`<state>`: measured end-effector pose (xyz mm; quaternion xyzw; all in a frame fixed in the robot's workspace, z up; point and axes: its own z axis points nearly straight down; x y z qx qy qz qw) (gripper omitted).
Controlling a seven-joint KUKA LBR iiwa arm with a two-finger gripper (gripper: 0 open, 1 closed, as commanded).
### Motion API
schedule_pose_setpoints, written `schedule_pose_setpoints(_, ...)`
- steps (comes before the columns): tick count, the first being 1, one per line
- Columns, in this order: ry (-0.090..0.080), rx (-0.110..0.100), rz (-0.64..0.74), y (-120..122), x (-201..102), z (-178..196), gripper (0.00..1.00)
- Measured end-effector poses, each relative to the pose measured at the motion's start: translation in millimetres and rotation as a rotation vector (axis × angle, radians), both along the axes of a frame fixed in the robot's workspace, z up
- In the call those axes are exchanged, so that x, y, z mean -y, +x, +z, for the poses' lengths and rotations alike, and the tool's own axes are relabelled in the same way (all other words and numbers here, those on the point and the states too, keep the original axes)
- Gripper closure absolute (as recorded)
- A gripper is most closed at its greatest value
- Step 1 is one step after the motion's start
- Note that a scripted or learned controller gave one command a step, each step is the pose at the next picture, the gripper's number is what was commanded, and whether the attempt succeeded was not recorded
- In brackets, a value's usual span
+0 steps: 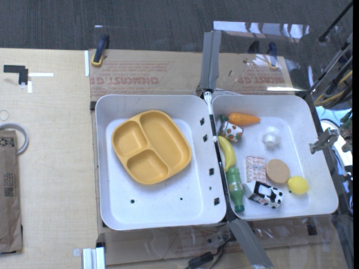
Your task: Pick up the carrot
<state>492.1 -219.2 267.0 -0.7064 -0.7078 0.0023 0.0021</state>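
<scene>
Claw: can't tell if released or clenched. Carrot lies flat at the far end of the right bin, near the wall shared w/ the left bin, tip pointing right.

Risks, imo:
- A small printed can sits just beside the carrot's thick end, banana below it; a descent off to that side could nudge or grab those instead.
- Carrot is round and tapered, so it may roll or slip out of a pinch near the tip.

Hard to read: the white blob is washed out, and glare covers the right rim.
</scene>
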Motion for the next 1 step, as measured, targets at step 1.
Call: schedule_pose_setpoints(1, -0.001, -0.004, 0.003, 1.6, 0.6, 6.1, 1.0)
